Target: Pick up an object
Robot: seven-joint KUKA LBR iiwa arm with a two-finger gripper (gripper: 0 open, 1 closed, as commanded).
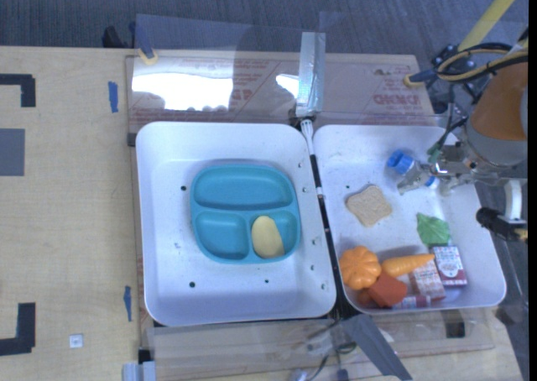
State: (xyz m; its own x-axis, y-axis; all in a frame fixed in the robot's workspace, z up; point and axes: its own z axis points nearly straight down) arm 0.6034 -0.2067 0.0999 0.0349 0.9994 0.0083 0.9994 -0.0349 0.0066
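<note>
Nearest the camera, an orange pumpkin (361,266), carrot (409,264) and small cartons (439,273) lie untouched in the right bin (495,283). Farther back, the gripper (428,174) hovers with narrow fingers, apparently empty; nothing is picked yet.

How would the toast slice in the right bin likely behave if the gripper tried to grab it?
The toast slice lies flat on the bin floor, so fingers would probably struggle to get under it. It looks thin and rigid, likely light, and might slide if pushed rather than roll.
</note>
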